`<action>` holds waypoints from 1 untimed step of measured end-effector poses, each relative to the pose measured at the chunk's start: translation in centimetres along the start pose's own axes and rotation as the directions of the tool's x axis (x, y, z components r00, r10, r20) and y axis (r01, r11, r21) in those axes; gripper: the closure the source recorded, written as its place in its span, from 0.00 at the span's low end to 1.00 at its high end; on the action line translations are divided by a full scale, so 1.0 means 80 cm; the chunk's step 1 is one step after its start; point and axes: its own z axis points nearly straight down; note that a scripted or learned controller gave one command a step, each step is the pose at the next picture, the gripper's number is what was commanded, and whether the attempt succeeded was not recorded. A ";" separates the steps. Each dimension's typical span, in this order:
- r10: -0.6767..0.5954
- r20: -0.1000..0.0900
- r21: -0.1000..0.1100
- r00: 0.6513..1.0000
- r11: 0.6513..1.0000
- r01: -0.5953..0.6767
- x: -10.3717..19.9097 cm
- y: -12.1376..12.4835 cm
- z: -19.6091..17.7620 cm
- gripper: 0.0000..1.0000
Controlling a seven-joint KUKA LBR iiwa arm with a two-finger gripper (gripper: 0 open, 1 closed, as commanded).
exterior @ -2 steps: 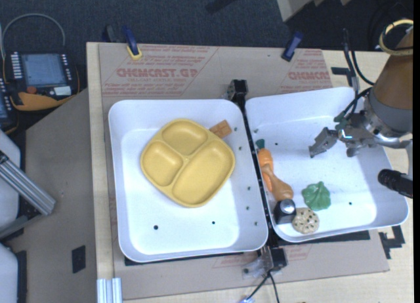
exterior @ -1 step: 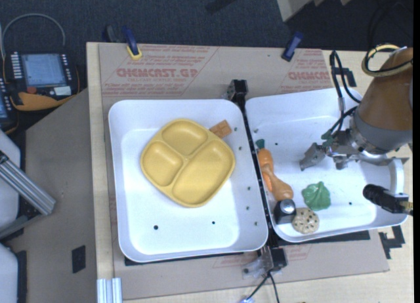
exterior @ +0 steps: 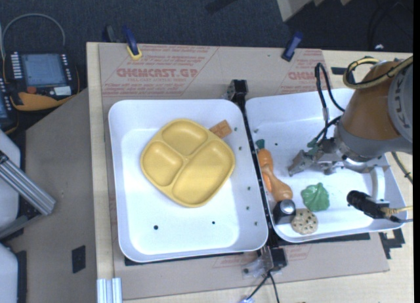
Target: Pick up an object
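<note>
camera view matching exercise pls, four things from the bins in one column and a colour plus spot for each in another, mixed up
Things:
1. divided plate
2. carrot
3. leafy toy
4. cookie

Descriptions:
A. green, in the right bin
B. tan with dark spots, by the right bin's near rim
C. yellow, in the left bin
D. orange, along the right bin's left wall

Pairs: 1-C, 2-D, 3-A, 4-B

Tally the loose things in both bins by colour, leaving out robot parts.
Yellow: 1, plate
Orange: 1, carrot
Green: 1, leaf
Tan: 2, block and cookie
Black and silver: 1, round thing
Total: 6
</note>
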 end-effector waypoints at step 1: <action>0.001 0.003 -0.007 1.000 1.000 -0.001 -0.001 0.002 -0.017 1.00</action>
